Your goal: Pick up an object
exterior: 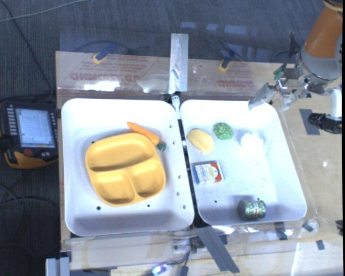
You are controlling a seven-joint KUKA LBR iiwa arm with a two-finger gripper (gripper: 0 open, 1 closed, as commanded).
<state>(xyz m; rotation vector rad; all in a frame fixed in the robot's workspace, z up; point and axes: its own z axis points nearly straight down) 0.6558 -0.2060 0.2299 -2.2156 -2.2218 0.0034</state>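
Green and bumpy, a small ball (222, 131) lies in the right bin (287, 154) left of and below the empty gripper (270, 95), probably light and soft, best pinched across its middle.

Two white bins, left bin (72, 171) and right bin (290, 177), side by side on the bench (325, 171). Handheld control pad (29, 132) with lit screen on dark carpet (23, 45), left of the bins. Black cables (11, 194) trail across the carpet. Clear plastic sheet (126, 68) behind bins.
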